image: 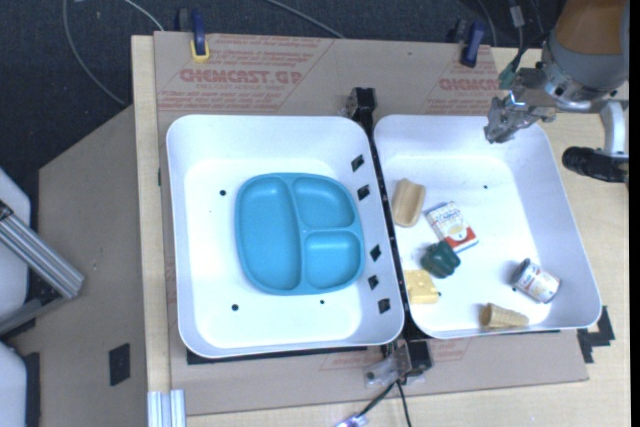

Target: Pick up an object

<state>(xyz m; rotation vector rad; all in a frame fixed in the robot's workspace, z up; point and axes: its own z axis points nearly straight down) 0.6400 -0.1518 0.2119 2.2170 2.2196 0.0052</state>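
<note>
Over the far right corner of the right bin [560, 165], the tool [503, 123] is hanging just above the rim, and whether its tips are apart or together I cannot tell at this angle; nothing is showing between them. All the candidate objects are lying well apart from it, toward the bin's near half: a tan block [407, 202] by the left wall, a red and white packet [451, 224] near the middle, a dark green lump [439, 261] touching or just beside the packet, a yellow piece [421, 288] at the near left, a tan wedge [504, 317] along the near edge, and a small silver can [536, 281] by the right wall. The left bin [190, 215] is carrying a blue divided tray [298, 232]. Judging from this, the main risk is the tool descending where it is now and striking the rim or closing on bare plastic. Further risks are waiting lower down: the packet and green lump are crowding each other, so a grasp there could nudge one aside, and the can looks likely to roll away from a closing grip.
</note>
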